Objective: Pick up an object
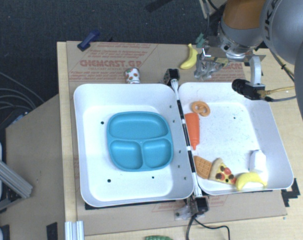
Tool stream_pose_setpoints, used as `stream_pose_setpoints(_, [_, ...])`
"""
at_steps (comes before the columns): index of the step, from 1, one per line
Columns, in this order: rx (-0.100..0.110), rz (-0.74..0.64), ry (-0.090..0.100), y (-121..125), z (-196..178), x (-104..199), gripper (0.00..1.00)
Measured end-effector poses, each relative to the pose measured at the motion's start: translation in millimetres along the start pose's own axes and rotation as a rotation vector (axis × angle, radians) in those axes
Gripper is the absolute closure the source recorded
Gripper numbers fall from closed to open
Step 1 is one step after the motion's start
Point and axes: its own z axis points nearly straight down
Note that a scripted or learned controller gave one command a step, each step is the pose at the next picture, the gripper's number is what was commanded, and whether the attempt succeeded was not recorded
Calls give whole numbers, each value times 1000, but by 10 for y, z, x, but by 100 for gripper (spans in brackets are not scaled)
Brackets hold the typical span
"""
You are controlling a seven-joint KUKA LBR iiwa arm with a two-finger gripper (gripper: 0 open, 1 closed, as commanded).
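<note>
My gripper hangs above the far rim of the right bin, open with nothing between its fingers. Below it in the right bin lie a pretzel and an orange carrot along the left wall. At the near end are a waffle piece, a pizza slice, a yellow banana and a white block. The left bin holds a blue divided plate.
Behind the bins, on the bench, lie a second yellow banana just left of the gripper, a small spotted toy and a blue object. A black clip sits where the bins meet.
</note>
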Motion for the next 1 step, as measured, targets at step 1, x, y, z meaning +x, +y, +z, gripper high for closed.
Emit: stream_pose_setpoints(1, [0,1,0,-1,1,-3,0])
